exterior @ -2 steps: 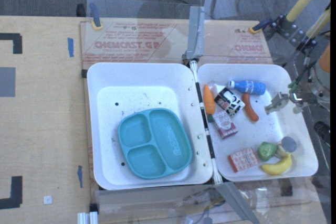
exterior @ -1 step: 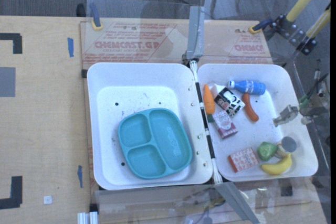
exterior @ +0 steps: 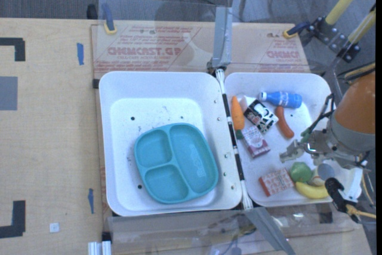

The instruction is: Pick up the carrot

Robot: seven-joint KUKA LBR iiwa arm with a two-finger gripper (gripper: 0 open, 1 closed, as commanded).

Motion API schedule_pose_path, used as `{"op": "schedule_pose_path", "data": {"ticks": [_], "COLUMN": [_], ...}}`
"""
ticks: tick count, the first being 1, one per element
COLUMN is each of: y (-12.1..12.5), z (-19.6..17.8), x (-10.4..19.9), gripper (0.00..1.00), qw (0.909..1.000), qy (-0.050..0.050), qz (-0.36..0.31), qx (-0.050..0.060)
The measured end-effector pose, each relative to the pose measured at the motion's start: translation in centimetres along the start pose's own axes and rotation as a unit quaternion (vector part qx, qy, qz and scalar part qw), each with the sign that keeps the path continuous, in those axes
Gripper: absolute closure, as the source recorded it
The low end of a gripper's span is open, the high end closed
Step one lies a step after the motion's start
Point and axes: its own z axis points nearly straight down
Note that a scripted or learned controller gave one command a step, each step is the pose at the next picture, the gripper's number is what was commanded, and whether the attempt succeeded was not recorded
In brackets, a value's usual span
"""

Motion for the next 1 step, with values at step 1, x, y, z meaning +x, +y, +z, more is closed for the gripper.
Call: {"op": "schedule_pose_path", "data": {"ticks": [1], "y": [0.01], "z": [-0.97], "x": [-0.34], "gripper": [1.00], "qw": [1.0000], "qy": [-0.001], "qz": [0.004], "qx": [-0.001]}}
